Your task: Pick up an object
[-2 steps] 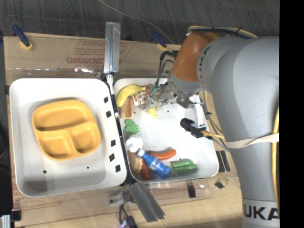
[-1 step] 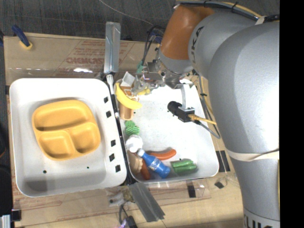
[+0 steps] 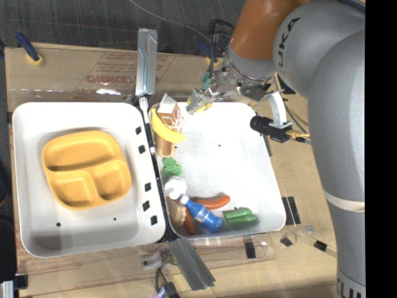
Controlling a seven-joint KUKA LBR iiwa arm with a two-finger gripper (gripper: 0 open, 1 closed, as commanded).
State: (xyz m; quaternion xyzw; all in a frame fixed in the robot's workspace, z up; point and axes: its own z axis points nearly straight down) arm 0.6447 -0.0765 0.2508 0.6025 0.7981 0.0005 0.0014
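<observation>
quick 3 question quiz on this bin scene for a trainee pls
1. True or false: the yellow tray lies in the left bin.
2. Which lies nearest the right bin's front edge? A) banana B) green pepper C) carton
3. Fill in: the gripper is over the right bin's ____ edge.

Key
1. True.
2. B; the pepper lies beside the blue bottle and the sausage.
3. Far; it is close to the carton and banana, at the back left corner.
</observation>
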